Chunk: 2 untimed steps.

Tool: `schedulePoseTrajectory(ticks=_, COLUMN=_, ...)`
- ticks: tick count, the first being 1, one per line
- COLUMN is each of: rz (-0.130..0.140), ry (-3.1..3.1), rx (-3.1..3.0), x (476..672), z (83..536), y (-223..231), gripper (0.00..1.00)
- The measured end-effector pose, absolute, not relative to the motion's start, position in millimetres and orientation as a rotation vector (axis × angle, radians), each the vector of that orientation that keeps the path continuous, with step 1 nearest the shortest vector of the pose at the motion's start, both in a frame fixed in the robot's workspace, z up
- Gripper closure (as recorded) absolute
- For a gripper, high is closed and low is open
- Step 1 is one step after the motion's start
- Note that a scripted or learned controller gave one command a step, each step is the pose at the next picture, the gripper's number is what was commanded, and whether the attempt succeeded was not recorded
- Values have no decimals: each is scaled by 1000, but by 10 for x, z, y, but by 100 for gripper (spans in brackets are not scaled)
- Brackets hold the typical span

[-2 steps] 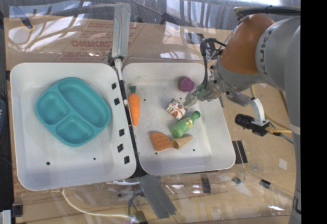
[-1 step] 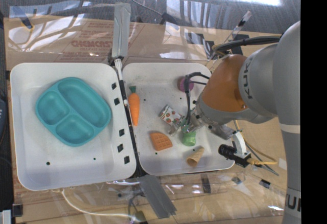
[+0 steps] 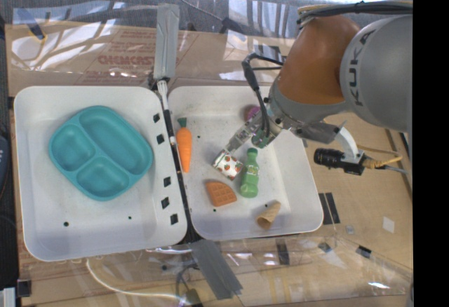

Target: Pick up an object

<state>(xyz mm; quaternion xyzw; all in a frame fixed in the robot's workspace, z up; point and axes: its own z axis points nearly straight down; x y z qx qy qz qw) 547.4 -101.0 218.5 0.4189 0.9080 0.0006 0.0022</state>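
My gripper (image 3: 243,147) hangs low over the middle of the right bin (image 3: 298,200), with its fingers spread open and nothing between them. Its left fingertip sits just above a small white-and-red piece (image 3: 229,167). A green bottle (image 3: 250,174) lies right beside that piece, under the other fingertip. An orange carrot (image 3: 184,148) lies along the bin's left wall. An orange bread slice (image 3: 220,193) and a tan cone (image 3: 269,214) lie nearer the front. A purple piece (image 3: 251,112) peeks out behind the wrist.
The left bin (image 3: 35,214) holds a teal divided plate (image 3: 100,151). A ridge with black clips (image 3: 170,165) separates the two bins. The arm's grey and orange body (image 3: 330,67) overhangs the right bin's far right corner. Brown cardboard (image 3: 365,228) surrounds the bins.
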Motion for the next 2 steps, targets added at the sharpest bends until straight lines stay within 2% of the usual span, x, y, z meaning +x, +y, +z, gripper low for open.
schedulePoseTrajectory(ticks=1, rz=0, ry=2837, rx=1352, x=5287, z=921, y=-1498, gripper=100)
schedulePoseTrajectory(ticks=2, rz=3, ry=2872, rx=1261, x=4870, z=2002, y=-1119, gripper=100)
